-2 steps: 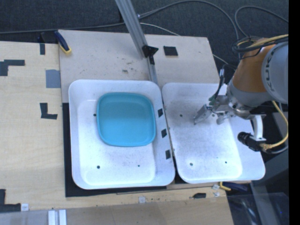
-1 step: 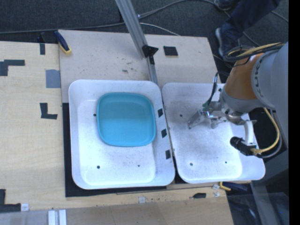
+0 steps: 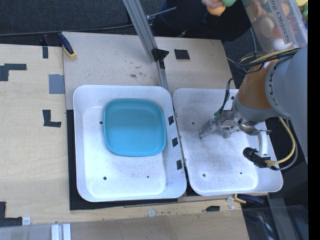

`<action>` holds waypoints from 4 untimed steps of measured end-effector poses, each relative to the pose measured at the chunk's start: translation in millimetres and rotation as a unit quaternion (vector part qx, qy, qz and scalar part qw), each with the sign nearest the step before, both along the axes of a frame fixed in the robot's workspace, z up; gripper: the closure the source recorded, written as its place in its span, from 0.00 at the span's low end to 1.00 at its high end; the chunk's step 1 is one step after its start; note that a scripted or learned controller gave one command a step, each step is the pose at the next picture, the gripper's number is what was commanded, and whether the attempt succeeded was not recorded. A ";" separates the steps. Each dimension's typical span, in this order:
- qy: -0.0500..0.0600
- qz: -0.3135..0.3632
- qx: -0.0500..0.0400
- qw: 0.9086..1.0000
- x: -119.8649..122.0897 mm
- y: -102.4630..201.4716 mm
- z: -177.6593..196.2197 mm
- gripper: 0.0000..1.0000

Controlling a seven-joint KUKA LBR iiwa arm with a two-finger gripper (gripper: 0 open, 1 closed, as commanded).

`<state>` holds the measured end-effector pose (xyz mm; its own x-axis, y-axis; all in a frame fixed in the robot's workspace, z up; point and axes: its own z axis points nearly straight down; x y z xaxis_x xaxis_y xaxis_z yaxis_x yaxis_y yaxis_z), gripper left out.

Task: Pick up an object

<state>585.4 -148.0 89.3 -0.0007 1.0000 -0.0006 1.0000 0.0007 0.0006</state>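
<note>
The grey arm (image 3: pixel 287 86) reaches in from the right, its orange band (image 3: pixel 255 89) just above the wrist, and bends down over the right bin (image 3: pixel 225 179); the gripper (image 3: pixel 205 132) sits low over that bin's middle, pointing left toward the divide between the bins; whether it is released or clenched cannot be told, since the tip is small and blurred against the speckled white floor, and nothing can be made out in its grasp; a black fitting with yellow cable (image 3: pixel 260 159) hangs from the wrist over the bin's right part.

The blue plate (image 3: pixel 134 127), square with rounded corners, lies flat in the upper part of the left bin (image 3: pixel 100 184), well apart from the gripper; both bins rest side by side on the wooden table (image 3: pixel 30 149), which bears dark tape marks; a metal bar (image 3: pixel 145 29) slants down from the top edge to the gap between the bins; the arm's upper body is cut off at the right edge; a clear container of coloured objects (image 3: pixel 272 14) at the top right is blurred and partly out of frame.
</note>
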 end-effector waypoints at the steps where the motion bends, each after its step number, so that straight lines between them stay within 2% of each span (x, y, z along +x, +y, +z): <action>1: -0.001 0.000 -0.001 1.000 0.7 -0.7 11.3 1.00; 3: -0.002 0.000 0.000 1.000 7.8 -2.4 124.7 1.00; 4: 0.001 0.002 0.001 1.000 8.5 57.6 119.5 1.00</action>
<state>593.8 -90.4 208.8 -0.0048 1.0000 0.0012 1.0000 0.0048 -0.0006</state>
